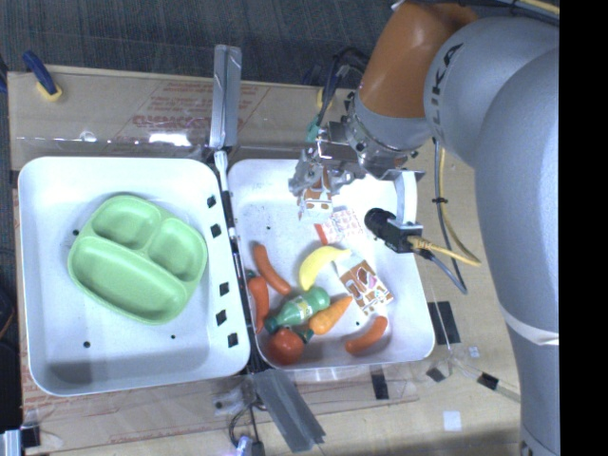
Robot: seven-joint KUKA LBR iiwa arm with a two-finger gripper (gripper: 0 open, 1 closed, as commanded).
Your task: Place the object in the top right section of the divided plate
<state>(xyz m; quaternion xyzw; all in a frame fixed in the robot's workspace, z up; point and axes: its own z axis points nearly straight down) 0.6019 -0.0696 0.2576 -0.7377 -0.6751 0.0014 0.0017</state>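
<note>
Looming large at the right, the grey arm (513, 160) is reaching over the right bin (404, 345), and its gripper (318, 174) is being held at the bin's upper left, pinching a small white-and-orange carton (317, 199) that is hanging just beneath it. A banana (321, 262), carrots (271, 270) and a tomato (285, 346) are lying lower in that bin. The green divided plate (138, 255) is sitting in the left bin (57, 350), well apart from the carton
</note>
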